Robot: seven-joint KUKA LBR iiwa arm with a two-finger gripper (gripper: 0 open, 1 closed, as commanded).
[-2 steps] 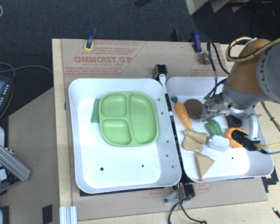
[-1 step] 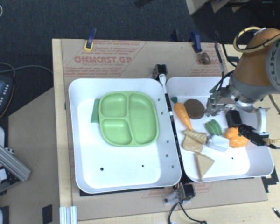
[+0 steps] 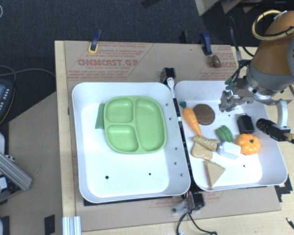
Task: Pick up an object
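- Two white bins are seen side by side on a cardboard-covered worktop (image 3: 137,58); red print on the cardboard reads "CHEMCAST", the rest is not legible.
- Left bin (image 3: 88,146): a green divided plate (image 3: 135,124) with three compartments is laid in its upper middle, with a green edge poking out at the plate's left side.
- Right bin (image 3: 272,173): the pickable objects are gathered here.
- An orange carrot (image 3: 191,120) is placed near the divider, just beside a brown round disc (image 3: 204,114).
- A green vegetable piece (image 3: 224,132) is seen between the disc and an orange pumpkin (image 3: 248,144).
- A black block (image 3: 245,124) is sited just above the pumpkin.
- A tan bread-like piece (image 3: 204,148), a white piece (image 3: 229,151) and a tan wedge (image 3: 213,171) are clustered low in the bin.
- The gripper (image 3: 229,102) is hung over the upper right bin, near the disc; nothing is seen held, and whether the fingers are parted or closed cannot be told.
- Blue clamps (image 3: 205,42) are fixed at the worktop's far edge.
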